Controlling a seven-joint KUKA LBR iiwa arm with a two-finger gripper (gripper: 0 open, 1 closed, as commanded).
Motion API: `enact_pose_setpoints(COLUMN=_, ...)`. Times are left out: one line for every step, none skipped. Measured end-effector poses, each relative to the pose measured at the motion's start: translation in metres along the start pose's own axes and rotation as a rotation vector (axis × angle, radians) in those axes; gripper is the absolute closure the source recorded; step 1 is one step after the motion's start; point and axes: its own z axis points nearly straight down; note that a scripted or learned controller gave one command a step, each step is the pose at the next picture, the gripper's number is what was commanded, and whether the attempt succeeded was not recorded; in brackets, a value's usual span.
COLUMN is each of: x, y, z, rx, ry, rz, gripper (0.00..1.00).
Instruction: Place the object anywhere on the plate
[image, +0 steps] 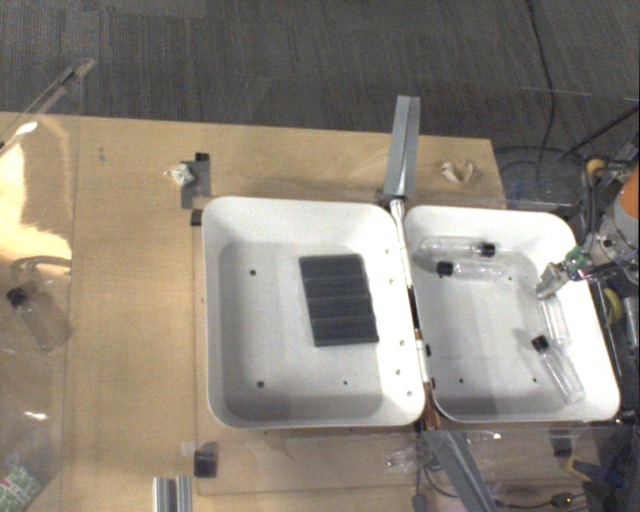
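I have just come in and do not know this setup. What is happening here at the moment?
A robot arm reaches in from the right, and its hand hovers at the right edge of the right bin. Three clear plastic tubes with black caps lie in that bin, none of them held. The dark ribbed plate lies in the left bin, with nothing on it yet.

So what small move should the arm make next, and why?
Probably lower the tool onto the nearest clear vial in the right bin. The tool sits at that bin's right rim, and the dark plate in the left bin bears nothing.
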Motion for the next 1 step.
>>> enact_pose_setpoints(x=0.0775, y=0.0963, z=-0.0365, rx=-0.002, ry=0.001, rz=-0.087, gripper=1.00)
